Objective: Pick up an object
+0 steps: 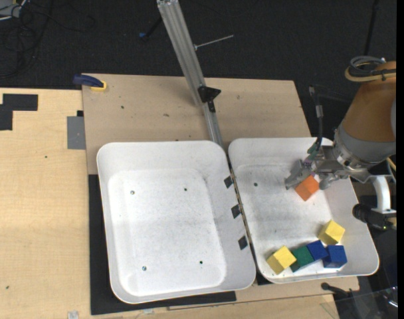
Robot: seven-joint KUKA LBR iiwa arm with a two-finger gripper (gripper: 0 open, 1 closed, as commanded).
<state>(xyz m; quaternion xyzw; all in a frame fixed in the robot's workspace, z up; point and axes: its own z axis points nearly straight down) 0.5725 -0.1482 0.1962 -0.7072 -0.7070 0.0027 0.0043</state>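
Observation:
The gripper [311, 178] hangs over the upper right part of the right bin [275, 158]. A tilted orange block [307, 189] shows between its grey fingers, which are closed on it. Whether the block is off the bin floor I cannot tell. At the bin's near right corner lie a yellow block [333, 232], two blue blocks [317, 249] [336, 256], a green block [302, 256] and another yellow block [280, 260], bunched together.
The left bin [115, 158] lies alongside, with black clips [236, 211] on the shared edge. A slanted aluminium rail [185, 52] rises behind the bins. The grey arm with its orange band [371, 108] comes in from the right.

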